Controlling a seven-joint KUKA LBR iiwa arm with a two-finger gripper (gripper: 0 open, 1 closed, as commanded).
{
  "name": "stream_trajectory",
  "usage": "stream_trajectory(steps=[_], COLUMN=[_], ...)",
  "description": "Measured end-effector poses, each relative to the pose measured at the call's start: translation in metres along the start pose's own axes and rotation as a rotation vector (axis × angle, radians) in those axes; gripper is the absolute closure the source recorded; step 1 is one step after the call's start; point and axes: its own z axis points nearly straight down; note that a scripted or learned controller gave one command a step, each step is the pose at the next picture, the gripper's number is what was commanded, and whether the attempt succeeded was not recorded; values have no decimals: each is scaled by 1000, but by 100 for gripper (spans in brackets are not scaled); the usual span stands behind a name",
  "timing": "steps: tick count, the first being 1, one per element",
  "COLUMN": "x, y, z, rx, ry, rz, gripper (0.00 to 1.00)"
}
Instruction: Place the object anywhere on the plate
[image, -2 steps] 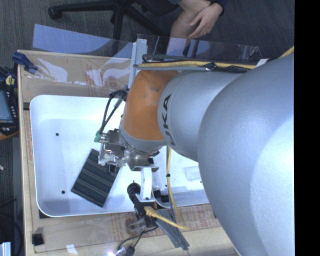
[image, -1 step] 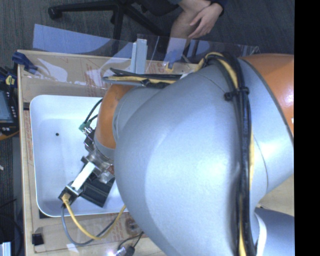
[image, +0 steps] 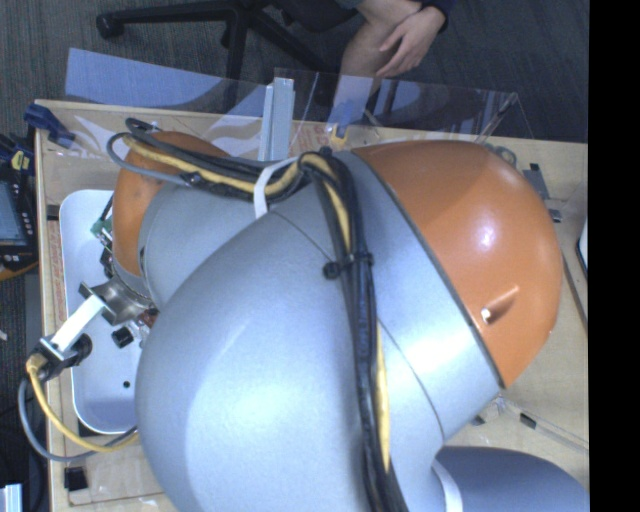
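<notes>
1. Looming across most of the frame, the arm (image: 330, 340) is seen as a grey shell with an orange band (image: 470, 240), and a bundle of black and yellow cables (image: 350, 290) is run along its back.
2. One white bin (image: 85, 300) is glimpsed at the left; its right side is covered by the arm, and the second bin is hidden under it.
3. The gripper (image: 120, 310) is made out only in part at the arm's left edge over that bin, among small dark fittings; whether it is open or closed, and whether anything is held, cannot be told.
4. The plate and the object cannot be made out; their place cannot be told.
5. A person's hand (image: 400, 45) is seen at the top edge, behind a clear screen (image: 420, 105) beyond the bench (image: 540, 390).
</notes>
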Motion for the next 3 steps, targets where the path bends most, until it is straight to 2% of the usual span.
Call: stream_trajectory(steps=[1,2,3], x=[41,-50,-124], y=[28,96,115], z=[-90,-83,-93], rx=[-1,0,-1], ry=[2,-1,0], rz=[-227,-121,-590], gripper=[100,100,100])
